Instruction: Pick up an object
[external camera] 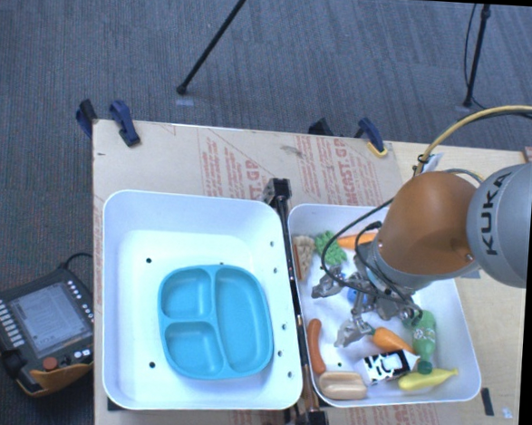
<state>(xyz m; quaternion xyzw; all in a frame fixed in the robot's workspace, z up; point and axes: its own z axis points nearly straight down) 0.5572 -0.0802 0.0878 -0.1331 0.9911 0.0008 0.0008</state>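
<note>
My gripper (337, 310) hangs low over the middle of the right bin (468, 344), under the orange wrist band. Its two metal fingers are spread open with bare white bin floor between them. A small carrot (392, 338) lies just right of the lower finger. A red sausage (314, 344) lies to the left of it. Toward the bin's front lie a tan bun (342, 385), a black-and-white carton (387, 365) and a yellow banana (427, 380). A green toy (424, 329) is partly hidden by the arm.
A green vegetable (330, 250), an orange piece (355, 241) and a beige piece (304, 251) lie at the right bin's far left corner. The left bin (123, 242) holds a blue divided plate (216, 322). A teach pendant (40, 326) lies off the bench at left.
</note>
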